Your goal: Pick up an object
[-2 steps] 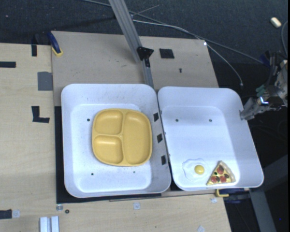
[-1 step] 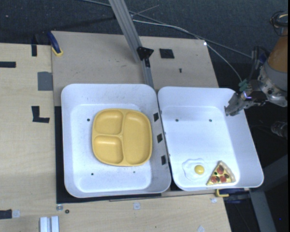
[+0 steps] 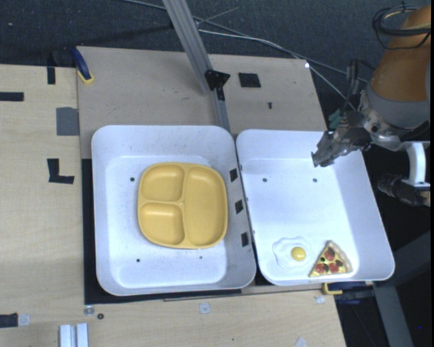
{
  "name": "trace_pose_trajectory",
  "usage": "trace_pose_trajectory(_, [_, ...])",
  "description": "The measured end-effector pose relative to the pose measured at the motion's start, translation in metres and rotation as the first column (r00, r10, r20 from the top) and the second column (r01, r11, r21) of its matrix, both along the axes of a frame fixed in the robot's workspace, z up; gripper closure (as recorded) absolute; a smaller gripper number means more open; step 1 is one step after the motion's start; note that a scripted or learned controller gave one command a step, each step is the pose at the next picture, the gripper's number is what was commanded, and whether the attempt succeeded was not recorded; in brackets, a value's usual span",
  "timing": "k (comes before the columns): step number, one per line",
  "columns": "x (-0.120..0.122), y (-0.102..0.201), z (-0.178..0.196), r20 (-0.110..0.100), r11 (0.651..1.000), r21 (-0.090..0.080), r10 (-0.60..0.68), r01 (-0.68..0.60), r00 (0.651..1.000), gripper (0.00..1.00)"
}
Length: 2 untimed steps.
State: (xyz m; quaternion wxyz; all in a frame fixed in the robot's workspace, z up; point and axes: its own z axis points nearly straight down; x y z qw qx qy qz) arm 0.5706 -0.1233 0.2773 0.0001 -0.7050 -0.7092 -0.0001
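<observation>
Pale wood covers the bench (image 3: 29, 215), with some dark tape marks on it, and two shallow white bins sit on it side by side. Nearest to me, at the front edge of the right bin (image 3: 362, 215), lie two small toys: a fried egg (image 3: 292, 253), white with a yellow yolk, and just beside it a pizza slice (image 3: 331, 259) with red dots on it. Both are well below the gripper (image 3: 325, 155) and apart from it, the pizza slice almost straight under it and the egg a little more to the side away from the arm. The two toys are close together, but I cannot tell if they touch. A little farther back, in the left bin (image 3: 112, 194), a yellow plate (image 3: 182, 205) with three compartments lies flat; it is far from the gripper, across the wall between the bins. The gripper itself hangs over the far part of the right bin, near that bin's back corner on the arm's side. It looks dark and small from here, and I cannot tell its state. Nothing is seen in it. Behind it the grey arm (image 3: 398, 85) rises with its orange band. At the back, a grey metal bar (image 3: 192, 38) runs slanted over the bench, and thin cables (image 3: 275, 45) cross the dark floor.
</observation>
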Motion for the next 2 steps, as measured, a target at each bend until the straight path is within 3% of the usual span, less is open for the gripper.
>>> trace_pose_trajectory(2, [0.026,0.101,-0.016,-0.001,1.0,0.0,-0.001,0.001,1.0,1.0])
